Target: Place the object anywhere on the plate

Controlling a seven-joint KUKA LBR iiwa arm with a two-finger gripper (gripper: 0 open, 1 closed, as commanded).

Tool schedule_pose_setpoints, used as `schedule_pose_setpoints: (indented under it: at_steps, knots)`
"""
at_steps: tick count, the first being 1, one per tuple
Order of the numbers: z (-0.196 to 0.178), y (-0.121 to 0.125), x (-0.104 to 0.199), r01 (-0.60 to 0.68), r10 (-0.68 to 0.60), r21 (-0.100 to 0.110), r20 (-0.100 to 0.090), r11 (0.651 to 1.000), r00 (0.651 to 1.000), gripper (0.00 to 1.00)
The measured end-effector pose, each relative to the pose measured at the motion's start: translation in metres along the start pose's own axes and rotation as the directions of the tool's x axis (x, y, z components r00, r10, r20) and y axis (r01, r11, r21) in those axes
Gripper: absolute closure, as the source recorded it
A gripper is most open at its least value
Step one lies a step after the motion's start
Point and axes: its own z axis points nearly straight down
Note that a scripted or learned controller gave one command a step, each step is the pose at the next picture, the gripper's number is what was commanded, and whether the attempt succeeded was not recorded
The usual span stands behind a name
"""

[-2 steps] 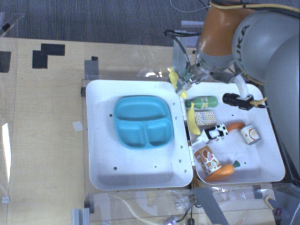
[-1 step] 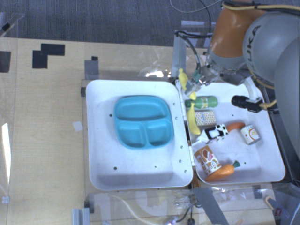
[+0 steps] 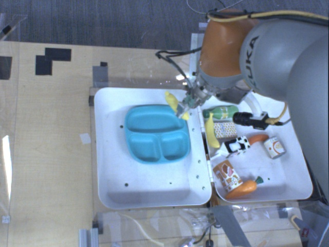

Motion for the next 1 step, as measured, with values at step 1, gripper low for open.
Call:
schedule_pose_setpoints:
  at_steps: [1]
  knots:
    - [-0.0001,-0.0002,-0.0003,-0.001,0.001,0.0,0.0,1.0,1.0,0.0]
